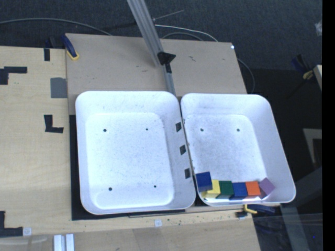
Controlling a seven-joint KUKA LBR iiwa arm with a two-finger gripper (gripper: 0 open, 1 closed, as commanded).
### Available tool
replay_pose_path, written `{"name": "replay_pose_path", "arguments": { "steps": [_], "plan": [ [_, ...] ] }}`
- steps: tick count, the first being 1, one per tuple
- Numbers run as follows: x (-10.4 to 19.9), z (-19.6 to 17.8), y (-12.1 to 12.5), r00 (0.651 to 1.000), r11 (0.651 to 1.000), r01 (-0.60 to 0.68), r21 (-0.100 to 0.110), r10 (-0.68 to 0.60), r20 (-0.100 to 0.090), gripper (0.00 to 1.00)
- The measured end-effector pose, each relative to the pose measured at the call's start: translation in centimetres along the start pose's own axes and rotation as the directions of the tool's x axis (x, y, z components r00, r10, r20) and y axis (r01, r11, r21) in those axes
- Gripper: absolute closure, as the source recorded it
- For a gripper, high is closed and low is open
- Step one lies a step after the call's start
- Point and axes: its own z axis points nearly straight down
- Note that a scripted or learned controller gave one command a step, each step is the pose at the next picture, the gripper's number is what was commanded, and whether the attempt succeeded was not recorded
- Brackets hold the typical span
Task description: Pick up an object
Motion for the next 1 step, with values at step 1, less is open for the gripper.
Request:
{"name": "replay_pose_path", "arguments": {
  "steps": [1],
  "plan": [
    [0.13,-0.49,0.12,1.000,1.000,0.002,0.007,-0.002,-0.001,1.00]
  ]
}}
